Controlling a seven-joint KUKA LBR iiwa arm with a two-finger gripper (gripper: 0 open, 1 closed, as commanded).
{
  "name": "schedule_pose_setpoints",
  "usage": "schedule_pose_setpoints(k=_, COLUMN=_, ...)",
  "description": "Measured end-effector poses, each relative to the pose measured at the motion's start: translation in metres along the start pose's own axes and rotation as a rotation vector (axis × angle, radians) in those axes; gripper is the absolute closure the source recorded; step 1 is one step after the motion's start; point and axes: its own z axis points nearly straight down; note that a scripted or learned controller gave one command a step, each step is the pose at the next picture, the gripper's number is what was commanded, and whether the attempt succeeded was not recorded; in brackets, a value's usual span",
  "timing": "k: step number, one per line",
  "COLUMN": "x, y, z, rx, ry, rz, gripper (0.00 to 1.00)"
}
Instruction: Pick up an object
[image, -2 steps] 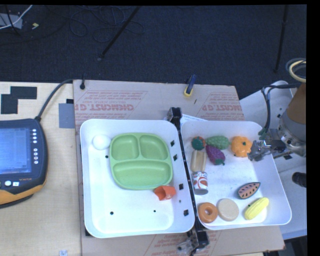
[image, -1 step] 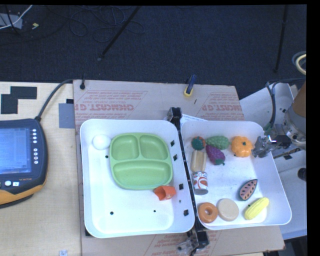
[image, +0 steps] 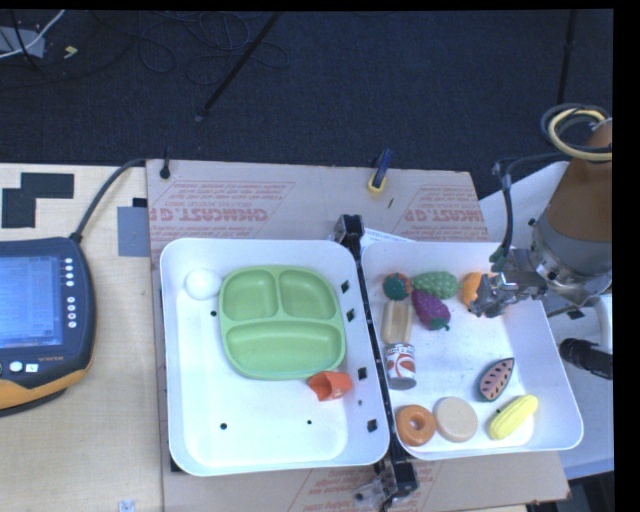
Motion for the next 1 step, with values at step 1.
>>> schedule_pose_setpoints(k=1, x=0.0559, y=0.0193, z=-0.0069, rx=-0.002, ry=-0.001, rz=-0.002, gripper=1.00)
